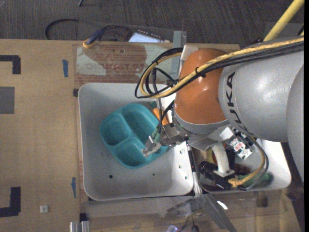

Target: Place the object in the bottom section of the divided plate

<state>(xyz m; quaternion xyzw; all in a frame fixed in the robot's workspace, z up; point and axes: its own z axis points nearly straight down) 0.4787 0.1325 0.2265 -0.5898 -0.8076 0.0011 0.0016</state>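
Hand (pixel 150 148) over plate (pixel 129 134), orange object (pixel 157 113) — behind

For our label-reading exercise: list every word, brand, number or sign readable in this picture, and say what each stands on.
"KUKA": grey arm housing, letters running vertically, partly cut off.
Small white tag under the arm: markings too small to read.
Screen-like device beyond the bins: too blurred to read.

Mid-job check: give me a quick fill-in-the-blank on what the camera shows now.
1. The divided plate is ___ in colour.
2. The plate lies in the ___ bin of the camera view.
3. The band above the arm's wrist is ___.
4. The gripper hangs over the plate's ___ edge.

Missing words: teal; left; orange; right
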